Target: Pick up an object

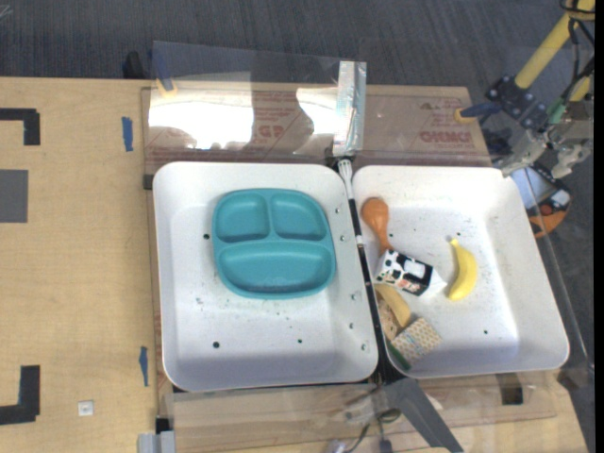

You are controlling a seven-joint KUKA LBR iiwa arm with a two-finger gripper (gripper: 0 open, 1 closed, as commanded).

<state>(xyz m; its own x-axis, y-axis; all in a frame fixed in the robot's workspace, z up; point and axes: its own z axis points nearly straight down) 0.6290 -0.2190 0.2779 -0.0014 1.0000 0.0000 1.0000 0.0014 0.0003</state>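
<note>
Brown bench (66,253) wood is being seen around two white bins. A teal divided plate (274,242) is lying in the left bin (189,347). In the right bin (510,328), a banana (461,270) is lying near the middle, with an orange spoon (377,217) and a black-and-white toy (404,272) by the left wall. Nothing is being lifted yet, so the whole pick seems left to do. The gripper (538,149) is being held high past the right bin's far right corner. It cannot be told what state it is in.

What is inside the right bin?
A banana, an orange spoon, a black-and-white toy and a brush lie in the right bin; anything beneath them is hidden.
</note>
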